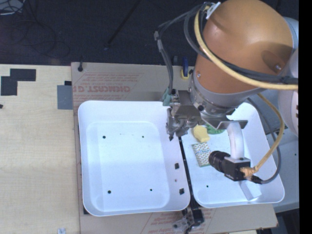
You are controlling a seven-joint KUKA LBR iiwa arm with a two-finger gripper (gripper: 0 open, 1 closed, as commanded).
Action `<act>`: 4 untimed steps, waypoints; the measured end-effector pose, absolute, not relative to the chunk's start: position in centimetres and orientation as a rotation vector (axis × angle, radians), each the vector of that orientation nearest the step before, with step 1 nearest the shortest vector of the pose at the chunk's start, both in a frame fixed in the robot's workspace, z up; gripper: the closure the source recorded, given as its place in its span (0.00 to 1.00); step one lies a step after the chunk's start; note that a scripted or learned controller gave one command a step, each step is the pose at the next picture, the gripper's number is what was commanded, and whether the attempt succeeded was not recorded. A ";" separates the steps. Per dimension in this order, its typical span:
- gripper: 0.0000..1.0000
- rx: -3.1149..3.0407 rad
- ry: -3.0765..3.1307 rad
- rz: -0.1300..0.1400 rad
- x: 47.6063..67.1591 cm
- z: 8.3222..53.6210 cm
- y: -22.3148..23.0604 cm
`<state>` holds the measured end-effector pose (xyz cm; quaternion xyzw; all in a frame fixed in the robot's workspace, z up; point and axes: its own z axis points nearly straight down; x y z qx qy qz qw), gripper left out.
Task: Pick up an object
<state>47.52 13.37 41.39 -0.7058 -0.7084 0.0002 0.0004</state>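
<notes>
The gripper (pixel 174 129) hangs below the arm's big orange wrist, over the inner rim where the two bins meet. Its dark fingers point down at the right bin's (pixel 263 194) left edge. A pale yellow block (pixel 200 133) lies in the right bin just right of the fingers, apart from them. Below that block lies a small white packet with a dotted pattern (pixel 201 154). A green item (pixel 215 128) peeks out from under the arm beside the yellow block. I see nothing between the fingers.
The left bin (pixel 124 160) sits next to the right one on a cardboard sheet (pixel 117 84). A black cylindrical part with an orange cable (pixel 229 165) hangs from the arm over the right bin. The arm's body hides the right bin's far half.
</notes>
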 end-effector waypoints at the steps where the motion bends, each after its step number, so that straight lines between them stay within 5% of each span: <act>1: 1.00 -2.223 -2.220 0.002 47.6 42.8 10.3; 3: 1.00 -2.217 -2.226 -0.004 47.6 54.1 17.9; 4: 1.00 -2.215 -2.226 0.006 50.3 53.6 20.5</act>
